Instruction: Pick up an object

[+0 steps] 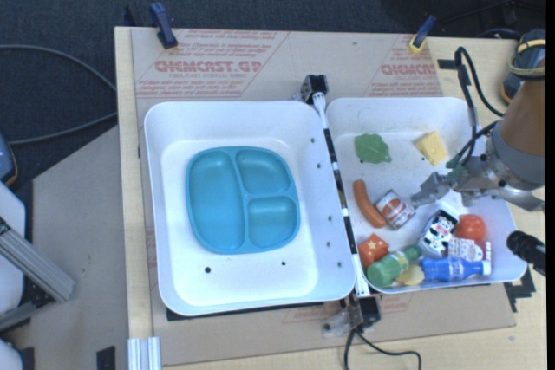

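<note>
Two bins on the bench; my gripper (431, 189) hangs low in the right bin (395, 110), reaching in from the right, fingers slightly parted with nothing between them. I judge this as the approach step, grasp not yet made. Likeliest target is the small can (395, 210), lying on its side just left of and nearer than the fingertips, its long axis running far-left to near-right. An orange sausage (365, 202) lies just left of it, long axis far to near, slightly slanted. Next move, as I read it: shift over the can, straddle it across its short width, then close. Left bin holds a blue plate (244, 199).
</note>
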Available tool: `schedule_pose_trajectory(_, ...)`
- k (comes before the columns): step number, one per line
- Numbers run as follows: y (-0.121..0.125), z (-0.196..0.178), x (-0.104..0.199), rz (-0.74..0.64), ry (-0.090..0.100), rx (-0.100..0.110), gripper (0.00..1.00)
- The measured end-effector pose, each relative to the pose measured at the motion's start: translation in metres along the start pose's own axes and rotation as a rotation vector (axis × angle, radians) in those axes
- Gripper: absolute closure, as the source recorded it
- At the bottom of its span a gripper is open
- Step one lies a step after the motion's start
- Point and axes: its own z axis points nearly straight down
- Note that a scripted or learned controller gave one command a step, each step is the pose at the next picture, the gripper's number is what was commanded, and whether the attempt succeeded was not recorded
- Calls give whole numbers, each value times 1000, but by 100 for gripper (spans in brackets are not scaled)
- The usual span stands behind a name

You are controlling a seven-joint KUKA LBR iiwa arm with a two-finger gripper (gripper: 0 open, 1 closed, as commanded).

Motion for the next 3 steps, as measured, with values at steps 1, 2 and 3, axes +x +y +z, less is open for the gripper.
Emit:
schedule_pose_trajectory(1,28,52,45,-1,2,2,0)
schedule_pose_trajectory(2,53,107,47,0,1,2,0)
schedule_pose_trajectory(3,53,97,48,0,1,1,100)
